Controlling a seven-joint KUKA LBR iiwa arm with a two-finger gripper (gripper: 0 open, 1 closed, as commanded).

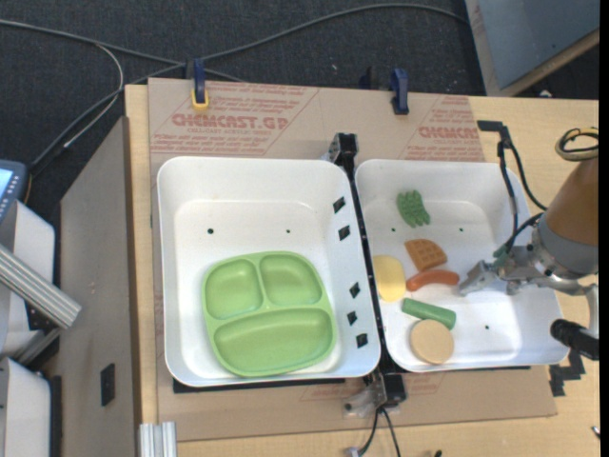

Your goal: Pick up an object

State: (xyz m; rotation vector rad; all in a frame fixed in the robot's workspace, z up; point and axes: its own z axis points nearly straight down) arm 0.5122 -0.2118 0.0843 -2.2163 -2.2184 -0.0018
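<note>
While reaching in, gripper (473, 278) hovers nr sausage (433, 279).

overhead camera, fixed | looks down at a slant | both white bins (181, 255) in frame | arm (576, 217) enters from right

You've got the arm (578, 208) coming in from the right edge, orange band up top, grey wrist section below it. The wrist is tilted, pointing down and to the left. The gripper (473, 278) sits low at the end of it, metal fingers (468, 281) reaching leftward. Nothing visible between them. Dark cabling loops along the arm's upper side. Can't resolve from this angle whether the fingers are spread or closed.
</note>
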